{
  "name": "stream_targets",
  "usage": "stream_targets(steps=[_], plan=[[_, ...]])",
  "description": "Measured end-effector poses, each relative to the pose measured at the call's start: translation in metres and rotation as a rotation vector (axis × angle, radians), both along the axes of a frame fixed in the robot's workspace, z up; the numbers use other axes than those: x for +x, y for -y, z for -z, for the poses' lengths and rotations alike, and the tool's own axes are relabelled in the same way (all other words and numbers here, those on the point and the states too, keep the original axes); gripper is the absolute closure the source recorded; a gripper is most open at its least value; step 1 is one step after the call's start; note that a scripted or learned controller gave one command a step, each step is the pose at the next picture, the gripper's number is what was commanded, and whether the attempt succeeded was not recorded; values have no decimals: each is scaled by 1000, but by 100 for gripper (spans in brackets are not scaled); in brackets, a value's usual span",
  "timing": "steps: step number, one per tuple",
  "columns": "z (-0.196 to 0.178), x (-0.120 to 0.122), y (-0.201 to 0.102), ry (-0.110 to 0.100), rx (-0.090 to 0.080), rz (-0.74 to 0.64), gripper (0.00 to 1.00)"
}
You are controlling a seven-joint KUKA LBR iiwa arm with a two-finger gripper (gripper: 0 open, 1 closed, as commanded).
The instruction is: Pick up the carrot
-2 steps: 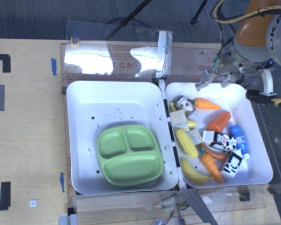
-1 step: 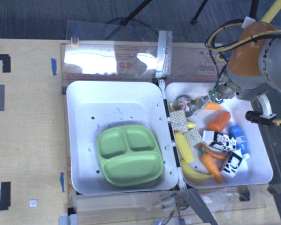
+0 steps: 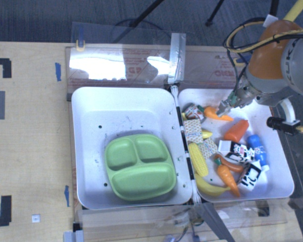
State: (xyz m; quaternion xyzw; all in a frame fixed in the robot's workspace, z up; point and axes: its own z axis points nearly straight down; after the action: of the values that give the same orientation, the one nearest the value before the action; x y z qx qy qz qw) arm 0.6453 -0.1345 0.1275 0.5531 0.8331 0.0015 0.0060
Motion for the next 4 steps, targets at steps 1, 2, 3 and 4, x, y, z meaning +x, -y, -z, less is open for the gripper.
stream_targets(steps=[1,2,3,4], plan=[[-122,2,-100,-9,5,111,100],[-133,3,-102,-3,4,108,100],[-132,3,-102,-4,4,108,0],[-57,21,-148,-12,5,130,0]])
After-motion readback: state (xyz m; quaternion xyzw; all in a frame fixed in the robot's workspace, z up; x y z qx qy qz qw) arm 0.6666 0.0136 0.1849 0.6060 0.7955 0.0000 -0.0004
